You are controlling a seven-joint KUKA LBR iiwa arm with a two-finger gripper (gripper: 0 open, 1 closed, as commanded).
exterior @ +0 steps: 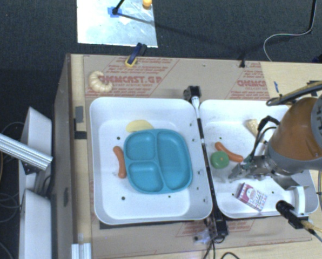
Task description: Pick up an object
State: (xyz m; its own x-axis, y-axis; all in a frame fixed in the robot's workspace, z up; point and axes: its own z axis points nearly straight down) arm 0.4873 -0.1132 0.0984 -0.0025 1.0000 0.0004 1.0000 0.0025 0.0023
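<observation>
Camera view is showing the gripper (241, 169) hovering beside a green ball (220, 159); its state is unclear. Two sausages are lying about, one (228, 151) right, one (120, 161) left.

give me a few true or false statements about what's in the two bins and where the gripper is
1. The blue divided plate lies in the left bin. True.
2. A green round object sits on the blue plate. False: it lies in the right bin, beside an orange sausage.
3. The gripper is over the right bin. True.
4. The small red and white carton is in the left bin. False: it lies in the right bin, near its front edge.
5. An orange sausage lies left of the blue plate. True.
</observation>
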